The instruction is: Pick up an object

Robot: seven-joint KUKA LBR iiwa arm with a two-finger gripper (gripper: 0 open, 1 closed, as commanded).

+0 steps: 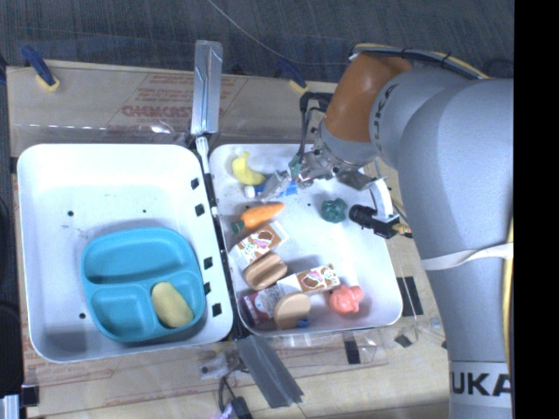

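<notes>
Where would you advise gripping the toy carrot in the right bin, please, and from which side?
Probably across the middle of the toy carrot, coming straight down from above. It lies flat and long, roughly left to right, so its narrow width suits the fingers, with bare bin floor on either side.

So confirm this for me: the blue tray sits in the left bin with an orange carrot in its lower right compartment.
Not right. The camera view shows a yellow potato-like piece in the blue tray's lower right compartment. The orange carrot lies in the right bin. The tray does sit in the left bin.
</notes>
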